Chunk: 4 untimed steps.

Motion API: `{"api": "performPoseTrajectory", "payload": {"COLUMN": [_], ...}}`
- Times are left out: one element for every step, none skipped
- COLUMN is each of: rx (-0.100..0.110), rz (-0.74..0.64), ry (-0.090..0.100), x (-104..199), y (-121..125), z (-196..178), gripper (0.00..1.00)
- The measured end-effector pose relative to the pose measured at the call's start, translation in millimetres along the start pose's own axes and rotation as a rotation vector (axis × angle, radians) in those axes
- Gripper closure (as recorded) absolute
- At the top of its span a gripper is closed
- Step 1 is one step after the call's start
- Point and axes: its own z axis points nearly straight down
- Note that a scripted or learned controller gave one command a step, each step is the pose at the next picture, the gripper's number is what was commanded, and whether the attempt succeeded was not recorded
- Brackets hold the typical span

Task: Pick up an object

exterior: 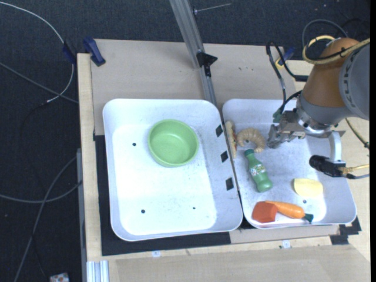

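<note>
A robotics lab or test cell, not a home. Shown by a plain wooden bench (147, 69) on dark carpet (35, 128), with loose white cables (35, 22) trailing across the floor at the left of the frame. Also by blue clamps (94, 51) at the bench's upper left corner, a bare aluminium rail (185, 19) slanting down from the top centre, and black tape marks (224, 156) along the join of the two white bins (117, 175). Further marked by the industrial grey-and-orange arm (332, 81) at the upper right, wrapped in exposed wiring, and by toy props: a green bowl (173, 142), plastic carrot (288, 210), small green bottle (258, 171).
</note>
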Motion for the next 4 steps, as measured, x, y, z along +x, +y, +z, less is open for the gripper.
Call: {"api": "performPoseTrajectory", "payload": {"rx": [-0.013, -0.016, 0.003, -0.010], "rz": [0.001, -0.002, -0.001, -0.008], "ry": [-0.007, -0.007, -0.003, -0.003], "x": [-3, -4, -3, 52], "y": [-1, 1, 1, 18], "z": [-47, -115, -91, -106], "gripper": [1.00, 1.00, 1.00, 1.00]}}
